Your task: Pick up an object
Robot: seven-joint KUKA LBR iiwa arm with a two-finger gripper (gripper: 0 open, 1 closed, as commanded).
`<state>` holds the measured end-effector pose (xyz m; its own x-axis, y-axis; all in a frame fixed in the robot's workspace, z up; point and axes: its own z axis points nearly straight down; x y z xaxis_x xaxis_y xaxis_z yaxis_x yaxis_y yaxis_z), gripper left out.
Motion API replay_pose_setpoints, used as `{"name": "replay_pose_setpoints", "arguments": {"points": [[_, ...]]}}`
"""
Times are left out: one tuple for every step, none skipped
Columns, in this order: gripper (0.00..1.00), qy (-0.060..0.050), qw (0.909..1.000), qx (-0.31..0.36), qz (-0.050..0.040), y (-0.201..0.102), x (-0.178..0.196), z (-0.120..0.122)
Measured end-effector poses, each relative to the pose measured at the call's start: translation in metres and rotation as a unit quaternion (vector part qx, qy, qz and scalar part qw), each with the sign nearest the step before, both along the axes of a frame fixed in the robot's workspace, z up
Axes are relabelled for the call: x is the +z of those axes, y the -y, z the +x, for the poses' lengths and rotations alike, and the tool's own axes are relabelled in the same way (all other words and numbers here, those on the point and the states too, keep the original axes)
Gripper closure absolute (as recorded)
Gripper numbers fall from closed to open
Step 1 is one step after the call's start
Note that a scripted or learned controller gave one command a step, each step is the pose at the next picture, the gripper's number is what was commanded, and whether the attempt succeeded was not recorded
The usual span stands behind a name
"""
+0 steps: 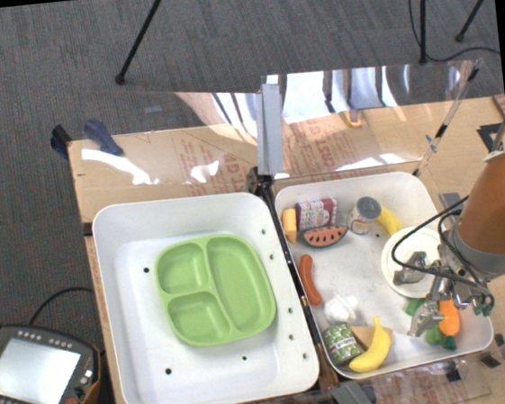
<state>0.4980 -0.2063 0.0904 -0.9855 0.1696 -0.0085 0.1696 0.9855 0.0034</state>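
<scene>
A grey KUKA arm (495, 223) with an orange band reaches in from the right over the right bin (413, 183), its gripper (438, 307) low above the bin's near right corner. An orange carrot (449, 317) with a green top lies right under the fingers, but whether it sits between them cannot be told from this angle, nor whether the gripper is parted or closed.

The right bin is crowded. Along its far wall lie a small yellow piece (290, 225), a dark red can (316, 212) and a watermelon slice (325, 235) just in front of the can. To their right sits a round grey-lidded jar (365, 211) touching a yellow banana (388, 220). A white plate (410, 258) rests against the right side, partly under the arm's cables. A red sausage (309, 279) lies along the left wall, with a white crumpled item (342, 308) near it. At the near edge, a green can (342, 343) lies beside a second banana (374, 348) and a tan wedge (364, 333).

The left bin (122, 248) holds a green divided plate (214, 288) with three compartments, set near its middle and well apart from the arm.

Both bins sit side by side on a cardboard-covered bench (140, 169). On the floor at near left rests a control pendant (37, 379) with a screen.
</scene>
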Motion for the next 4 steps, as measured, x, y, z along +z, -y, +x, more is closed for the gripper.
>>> {"name": "replay_pose_setpoints", "arguments": {"points": [[1.0,0.005,1.0,0.003,-0.001,-0.001,0.01,0.005],[1.0,0.002,0.9993,-0.037,0.0002,0.003,0.001,0.086],[1.0,-0.002,0.9972,-0.075,0.0014,0.003,-0.001,0.132],[1.0,-0.006,0.9891,-0.147,0.0009,-0.083,0.008,0.13]]}}
